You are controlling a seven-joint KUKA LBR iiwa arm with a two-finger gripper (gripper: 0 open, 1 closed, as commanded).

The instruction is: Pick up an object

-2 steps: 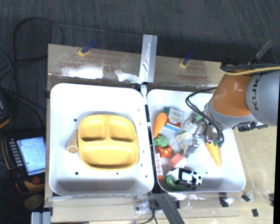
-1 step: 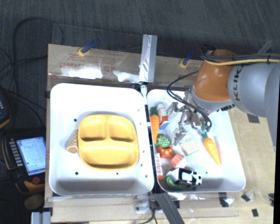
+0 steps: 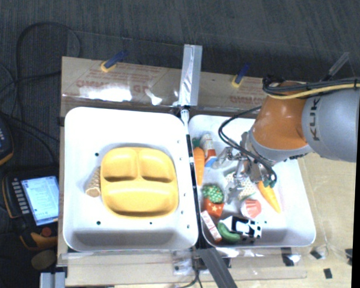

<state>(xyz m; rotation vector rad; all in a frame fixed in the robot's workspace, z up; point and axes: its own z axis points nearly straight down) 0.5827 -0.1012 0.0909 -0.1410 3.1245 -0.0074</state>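
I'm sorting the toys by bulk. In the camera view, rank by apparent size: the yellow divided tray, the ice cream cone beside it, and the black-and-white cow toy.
1. yellow divided tray, by far largest
2. and 3. ice cream cone and black-and-white cow toy: look alike, so unranked.

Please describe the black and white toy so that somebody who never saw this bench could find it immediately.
Look at the right bin of the two white bins, the one under the arm. Go to its near edge, where a green vegetable toy lies. The black and white toy sits just to the right of it, touching it. It is the only patchy black and white piece among orange, red and green ones.
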